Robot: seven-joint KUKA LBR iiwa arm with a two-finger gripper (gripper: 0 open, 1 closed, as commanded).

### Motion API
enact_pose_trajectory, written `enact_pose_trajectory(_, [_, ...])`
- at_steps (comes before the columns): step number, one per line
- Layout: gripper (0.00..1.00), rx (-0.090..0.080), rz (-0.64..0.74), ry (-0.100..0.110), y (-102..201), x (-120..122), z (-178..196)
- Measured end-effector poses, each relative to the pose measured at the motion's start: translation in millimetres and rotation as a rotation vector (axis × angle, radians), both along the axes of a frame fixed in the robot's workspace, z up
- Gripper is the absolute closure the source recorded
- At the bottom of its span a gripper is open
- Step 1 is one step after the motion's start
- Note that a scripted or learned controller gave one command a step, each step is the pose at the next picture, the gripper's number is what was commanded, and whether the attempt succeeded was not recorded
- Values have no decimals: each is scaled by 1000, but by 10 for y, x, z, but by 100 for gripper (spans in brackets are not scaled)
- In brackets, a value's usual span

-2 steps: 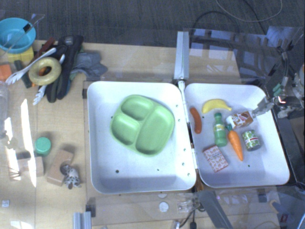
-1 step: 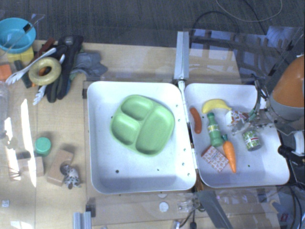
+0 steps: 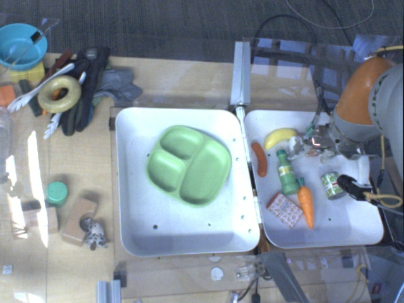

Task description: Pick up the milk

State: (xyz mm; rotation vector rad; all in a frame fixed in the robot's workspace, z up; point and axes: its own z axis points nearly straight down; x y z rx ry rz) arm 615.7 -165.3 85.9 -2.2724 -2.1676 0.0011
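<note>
Hand low over the right bin, by the banana.
The milk, seemingly the pale carton just below the banana, sits against the hand; apart or clamped, I cannot tell.

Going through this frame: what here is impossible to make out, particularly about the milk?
All in the camera view:
- Red-patterned carton: the print is too small to read, so it is unclear whether this is the milk.
- Small can: the label is blurred and unreadable.
- Pale shape between the gripper and the banana: it is blurred and crowded by the gripper, so I cannot tell what it is.
</note>
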Motion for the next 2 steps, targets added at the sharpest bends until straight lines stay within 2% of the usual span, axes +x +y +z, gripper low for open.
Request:
enact_pose_trajectory(1, [100, -2, 8, -8, 20, 36, 108])
enact_pose_trajectory(2, [0, -2, 9, -8, 20, 36, 108])
